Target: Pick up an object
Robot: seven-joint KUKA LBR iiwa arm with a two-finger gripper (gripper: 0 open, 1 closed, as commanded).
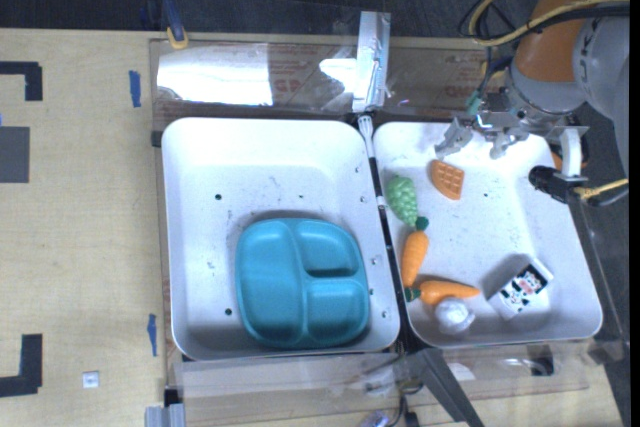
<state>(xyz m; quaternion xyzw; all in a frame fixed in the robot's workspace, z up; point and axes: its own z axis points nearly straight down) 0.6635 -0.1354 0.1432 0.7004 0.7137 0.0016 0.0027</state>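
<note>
The right bin [560, 215] holds several toys: an orange waffle [448, 180], a green bunch of grapes [404, 198], a carrot [414, 255], an orange-and-white piece [448, 300] and a small black-and-white carton [522, 287]. My gripper [472, 141] hangs over the bin's far edge, just above and right of the waffle. Its two fingers are spread apart with nothing between them.
The left bin [200, 165] carries a blue divided plate [302, 283]. A clear plastic wall [372, 65] rises behind the bins. Cables and the arm's orange band [560, 25] crowd the upper right corner.
</note>
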